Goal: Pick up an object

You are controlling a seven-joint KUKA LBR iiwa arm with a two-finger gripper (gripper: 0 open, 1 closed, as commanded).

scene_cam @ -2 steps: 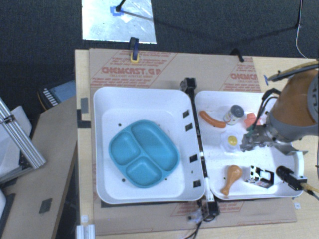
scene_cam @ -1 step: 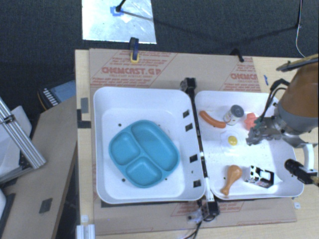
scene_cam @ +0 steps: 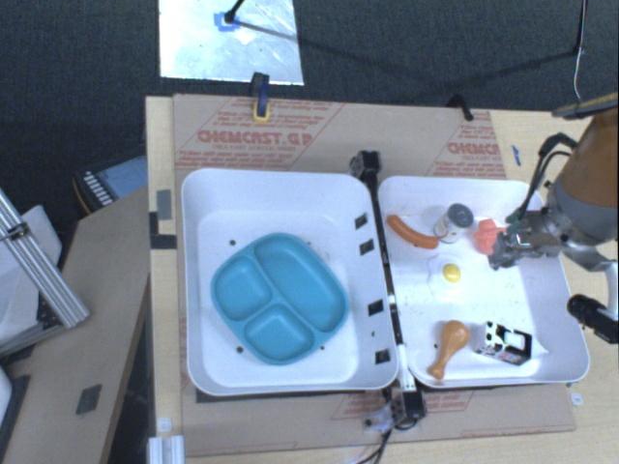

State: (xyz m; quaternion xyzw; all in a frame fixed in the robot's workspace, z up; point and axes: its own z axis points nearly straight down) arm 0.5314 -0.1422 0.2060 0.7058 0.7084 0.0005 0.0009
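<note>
Camera view: hand (scene_cam: 505,249) hovers near right bin's (scene_cam: 571,303) right rim.

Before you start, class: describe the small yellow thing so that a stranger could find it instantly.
Look at the right bin, not the left bin that holds the blue plate. Near its middle lies the yellow ball, below the orange sausage. It is the only round, yellow thing there.

End effector (scene_cam: 507,248) seemingly beside red object (scene_cam: 486,234)

Robotics lab, cardboard-covered bench (scene_cam: 319,129), aluminium framing (scene_cam: 34,269), dark carpet (scene_cam: 77,56)
</note>
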